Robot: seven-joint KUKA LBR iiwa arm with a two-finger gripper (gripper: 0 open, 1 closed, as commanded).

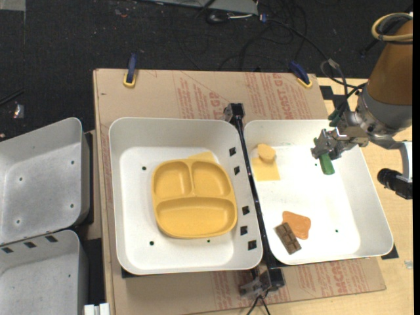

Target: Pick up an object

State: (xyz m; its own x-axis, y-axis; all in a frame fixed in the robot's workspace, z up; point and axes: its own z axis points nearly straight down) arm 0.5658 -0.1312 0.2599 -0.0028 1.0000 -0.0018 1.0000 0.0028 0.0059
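Note:
My gripper (pixel 325 152) hangs over the upper middle of the right bin (pixel 367 195), reaching in from the right. It is shut on a small green stick (pixel 327 166), whose top end sits between the fingers while the rest points down toward the bin floor. A yellow cheese slice (pixel 266 170) with a round yellow piece (pixel 266 152) on its top edge lies at the bin's upper left. An orange piece (pixel 297 223) and a brown chocolate bar (pixel 287 237) lie together near the front.
The left bin (pixel 131 176) holds a yellow divided plate (pixel 195 199). A black divider rail (pixel 248 189) runs between the bins. White bin lids (pixel 39 176) lie off to the far left. Cables cross the floor behind the bench.

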